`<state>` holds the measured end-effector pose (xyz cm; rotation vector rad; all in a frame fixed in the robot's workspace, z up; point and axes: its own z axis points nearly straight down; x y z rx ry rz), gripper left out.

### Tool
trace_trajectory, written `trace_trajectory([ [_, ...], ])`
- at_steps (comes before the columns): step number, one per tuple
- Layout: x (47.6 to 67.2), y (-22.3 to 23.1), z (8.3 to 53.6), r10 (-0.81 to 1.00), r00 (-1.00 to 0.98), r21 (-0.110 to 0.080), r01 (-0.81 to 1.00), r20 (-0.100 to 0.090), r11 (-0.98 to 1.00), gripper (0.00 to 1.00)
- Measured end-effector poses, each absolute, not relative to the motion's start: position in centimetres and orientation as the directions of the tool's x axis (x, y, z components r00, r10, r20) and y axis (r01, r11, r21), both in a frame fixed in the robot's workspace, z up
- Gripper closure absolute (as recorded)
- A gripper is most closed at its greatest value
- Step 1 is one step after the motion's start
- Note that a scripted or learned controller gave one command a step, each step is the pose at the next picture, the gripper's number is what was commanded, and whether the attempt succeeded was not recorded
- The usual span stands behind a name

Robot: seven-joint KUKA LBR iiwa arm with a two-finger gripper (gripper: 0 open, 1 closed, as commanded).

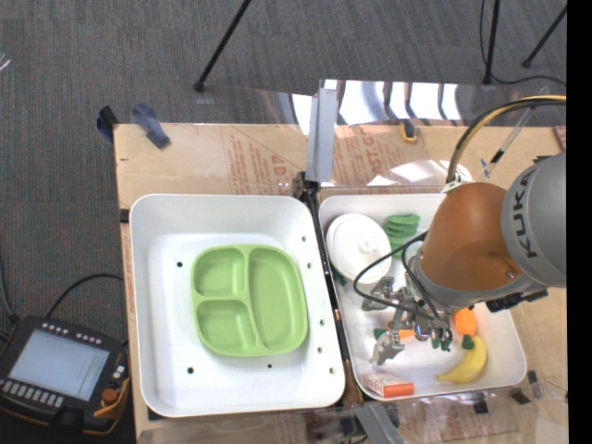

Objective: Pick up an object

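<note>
Your claw (404, 326) hangs low over the right bin (514, 340), but cables and metal parts clutter the tip, so you cannot tell how it is set, nor whether anything sits in it. Just right of the claw and a little toward the near rim lies a yellow banana (467, 365), a curved fruit with a green tip; its long axis runs on a diagonal, the green end pointing up and away, the other end toward the bin's near rim. Beside the green end, right of the claw, sits a small orange piece (465, 321). Directly below the claw a flat white box with an orange edge (386, 386) lies against the near wall. Beyond the claw rests a white round lid (359, 243), with a green ridged object (403, 225) next to it. Far to the claw's left, the other bin (157, 285) holds a green divided plate (249, 301).
</note>
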<state>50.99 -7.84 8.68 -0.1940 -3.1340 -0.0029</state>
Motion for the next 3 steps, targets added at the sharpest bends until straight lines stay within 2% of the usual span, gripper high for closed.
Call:
trace_trajectory([
  [1,51.0,-7.7,9.6,0.118,-0.993,0.002,0.118,0.002,0.993,1.0],
  [2,47.5,-8.5,8.6,0.185,-0.983,0.001,0.185,0.004,0.983,1.0],
  [3,55.5,-10.0,8.8,0.377,-0.926,0.001,0.377,0.0,0.926,1.0],
])
